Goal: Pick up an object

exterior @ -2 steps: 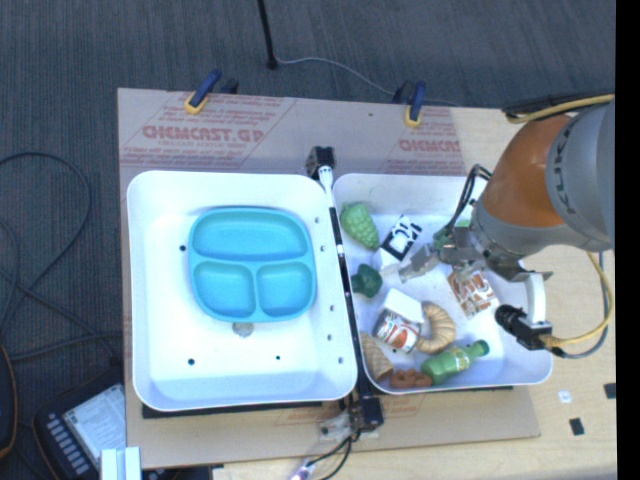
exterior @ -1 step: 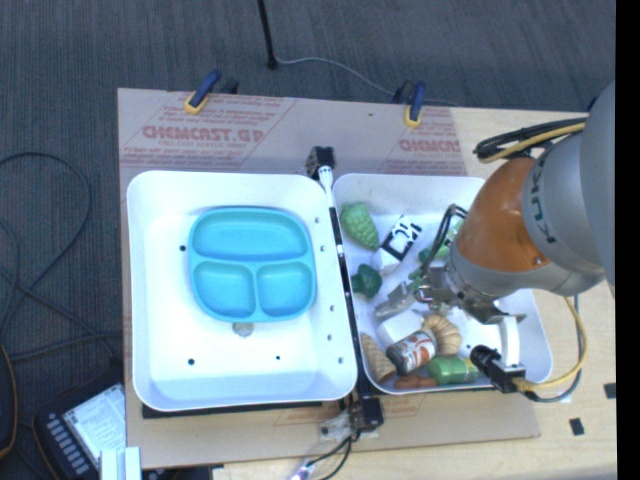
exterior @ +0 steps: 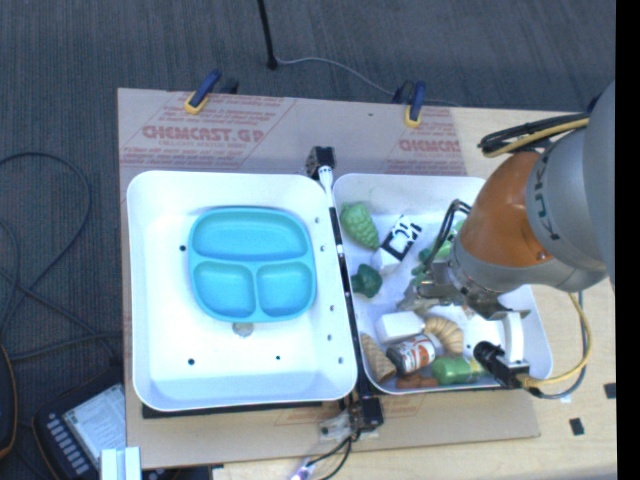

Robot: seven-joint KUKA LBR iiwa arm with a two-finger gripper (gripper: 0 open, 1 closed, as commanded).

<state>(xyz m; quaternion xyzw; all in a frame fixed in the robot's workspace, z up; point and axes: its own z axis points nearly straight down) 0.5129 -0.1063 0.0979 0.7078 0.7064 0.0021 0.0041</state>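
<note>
Arm (exterior: 530,218) reaching from right, bent low over right bin (exterior: 535,343), jaws' state unclear

a cardboard-covered bench (exterior: 300,128) fills the middle of the frame, printed with red lettering along its upper part. two clamps grip its upper edge: a blue-and-yellow clamp (exterior: 204,90) at upper left and another clamp (exterior: 414,102) at upper centre-right. directly on it sit two shallow white bins side by side, the left bin (exterior: 160,298) and the right bin (exterior: 535,343), their inner rims touching at centre.
</note>
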